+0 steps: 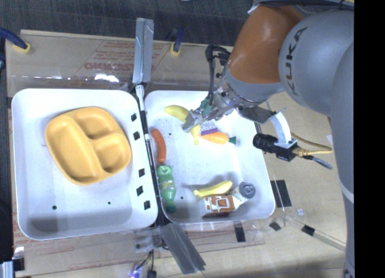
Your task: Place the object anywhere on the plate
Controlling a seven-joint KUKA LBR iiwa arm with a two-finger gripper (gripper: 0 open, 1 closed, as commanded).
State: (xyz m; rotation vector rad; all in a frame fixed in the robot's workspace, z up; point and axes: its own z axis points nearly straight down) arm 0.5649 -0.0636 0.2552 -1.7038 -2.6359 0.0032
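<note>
Whether the gripper [197, 118] is spread cannot be told — a firm, centred pinch beside the carrot [215, 138] is advised.

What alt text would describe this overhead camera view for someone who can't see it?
A grey-and-orange robot arm lowers its gripper among toy foods in the right white bin: bananas, a carrot, a sausage. The left bin holds a yellow divided plate.

Bench [72, 54] bears two white bins: left bin [24, 150], right bin [252, 168].
</note>
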